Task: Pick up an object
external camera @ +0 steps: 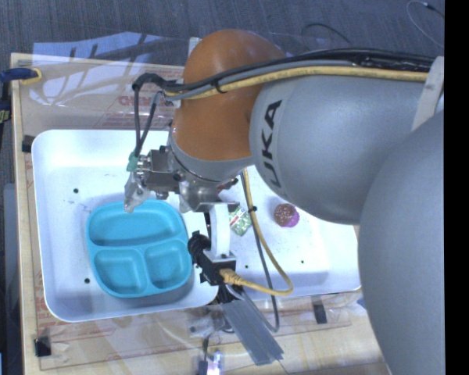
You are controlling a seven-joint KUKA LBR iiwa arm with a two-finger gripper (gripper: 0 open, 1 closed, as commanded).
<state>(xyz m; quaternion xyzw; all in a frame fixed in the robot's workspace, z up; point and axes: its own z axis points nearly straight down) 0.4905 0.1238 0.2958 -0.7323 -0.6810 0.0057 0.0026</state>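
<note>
In the left white bin [55,209], a turquoise plastic tray with three compartments [137,250] is lying flat, right side up, toward the near side of the bin floor. The grey arm with its orange band [219,92] is reaching over from the right and covering much of both bins. The gripper [133,198] is hanging at the tray's far left rim, its tip seeming to touch or nearly touch the lip; whether it is spread or pressed together I cannot tell, since the wrist housing is hiding most of it. Nothing is visibly held.

The tray is looking light, stiff and smooth, so it is probably going to slide or tip rather than flex. The thin raised rim, or one of the dividing walls between compartments, is seeming the best place to pinch; the broad flat bottom is offering nothing to close on.

In the right bin, a small round purple object [286,215] and a small green-and-white packet [239,222] are lying near each other, apart from the tray.
</note>
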